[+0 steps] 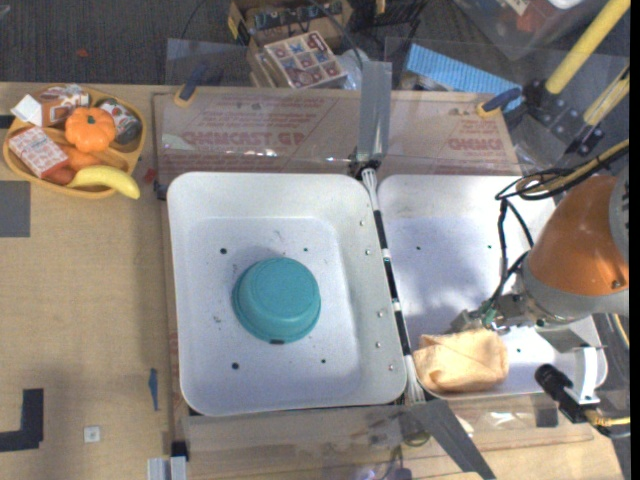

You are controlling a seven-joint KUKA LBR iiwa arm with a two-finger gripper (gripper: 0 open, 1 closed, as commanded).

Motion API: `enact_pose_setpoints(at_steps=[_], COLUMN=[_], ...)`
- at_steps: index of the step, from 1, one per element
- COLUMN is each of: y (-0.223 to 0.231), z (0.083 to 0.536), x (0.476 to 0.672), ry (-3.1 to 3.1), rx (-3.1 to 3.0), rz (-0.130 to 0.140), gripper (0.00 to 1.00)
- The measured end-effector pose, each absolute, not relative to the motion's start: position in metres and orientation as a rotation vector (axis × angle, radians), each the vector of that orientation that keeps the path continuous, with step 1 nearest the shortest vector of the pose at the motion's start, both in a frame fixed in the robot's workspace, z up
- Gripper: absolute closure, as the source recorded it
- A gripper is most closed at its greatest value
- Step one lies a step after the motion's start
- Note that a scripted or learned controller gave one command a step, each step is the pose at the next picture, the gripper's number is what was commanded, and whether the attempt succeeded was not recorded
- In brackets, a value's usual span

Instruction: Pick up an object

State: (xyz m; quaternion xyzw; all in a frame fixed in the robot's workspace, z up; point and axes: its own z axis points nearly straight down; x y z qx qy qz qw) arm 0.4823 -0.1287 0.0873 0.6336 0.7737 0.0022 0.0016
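Item: pick attempt at the approach or grasp stage, object not lifted.

Tan, soft, cloth-like lump [461,361] lies at six o'clock in the right shallow white plastic bin [440,238]. The gripper [490,318] sits low at the lump's one o'clock, seemingly touching it; its state cannot be told. Round teal plastic bowl [277,299], upturned, sits mid left white bin [200,208]. Next move likely calls for a firm pinch, then a straight lift.

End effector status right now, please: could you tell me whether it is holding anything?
End effector: cannot be told; it sits just above the tan object in the right bin.
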Motion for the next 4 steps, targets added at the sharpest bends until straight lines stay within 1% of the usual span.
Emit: enact_pose_setpoints(at_steps=[1,2,3,4], y=[-0.131,-0.131,-0.102,-0.101], z=[0.095,0.095,0.087,0.095], x=[0.485,0.485,0.533,0.535], ry=[2.424,2.424,2.2,2.205], rx=[1.989,1.989,2.233,2.228], rz=[0.011,0.01,0.006,0.008], gripper=[1.0,0.0,0.0,1.0])
